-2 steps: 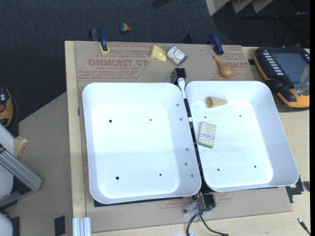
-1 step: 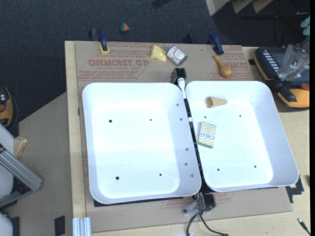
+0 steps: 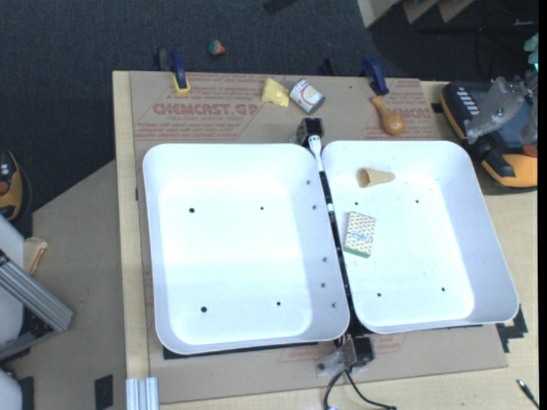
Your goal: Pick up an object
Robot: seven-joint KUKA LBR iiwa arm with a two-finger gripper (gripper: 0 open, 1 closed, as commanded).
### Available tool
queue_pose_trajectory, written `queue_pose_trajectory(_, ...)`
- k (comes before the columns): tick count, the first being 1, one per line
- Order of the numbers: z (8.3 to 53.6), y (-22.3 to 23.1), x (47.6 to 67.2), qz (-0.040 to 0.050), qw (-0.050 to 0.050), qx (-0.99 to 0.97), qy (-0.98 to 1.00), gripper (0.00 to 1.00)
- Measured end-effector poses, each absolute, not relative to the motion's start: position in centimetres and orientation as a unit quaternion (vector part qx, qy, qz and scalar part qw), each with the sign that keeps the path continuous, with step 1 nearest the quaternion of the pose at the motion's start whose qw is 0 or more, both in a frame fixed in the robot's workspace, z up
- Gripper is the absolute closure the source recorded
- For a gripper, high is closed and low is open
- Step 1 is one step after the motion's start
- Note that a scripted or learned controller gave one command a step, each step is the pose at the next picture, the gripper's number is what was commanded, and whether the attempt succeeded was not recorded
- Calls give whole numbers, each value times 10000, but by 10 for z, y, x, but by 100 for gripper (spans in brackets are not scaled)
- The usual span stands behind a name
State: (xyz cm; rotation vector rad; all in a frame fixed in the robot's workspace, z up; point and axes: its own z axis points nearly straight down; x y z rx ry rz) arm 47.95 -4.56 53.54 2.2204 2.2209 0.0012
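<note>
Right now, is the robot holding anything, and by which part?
Nothing looks held. The cone and the small box both lie loose on the floor of the right bin.

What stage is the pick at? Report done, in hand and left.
Done: nothing looks picked yet. The small patterned box and the tan cone-shaped piece both lie on the floor of the right bin, apart from each other. In hand: nothing visible; no object is lifted. Left: the whole job, meaning reach in, close on one of the two items and lift it. The left bin holds neither item.
</note>
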Motion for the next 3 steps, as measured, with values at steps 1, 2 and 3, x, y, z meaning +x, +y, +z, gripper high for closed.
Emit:
queue_pose_trajectory(1, 321, 32, 501, -43, -48, 7055, 7087, 0)
queue_pose_trajectory(2, 339, 29, 502, 13, 11, 7076, 7066, 100)
queue_pose_trajectory(3, 370, 39, 479, 15, 11, 7063, 7079, 100)
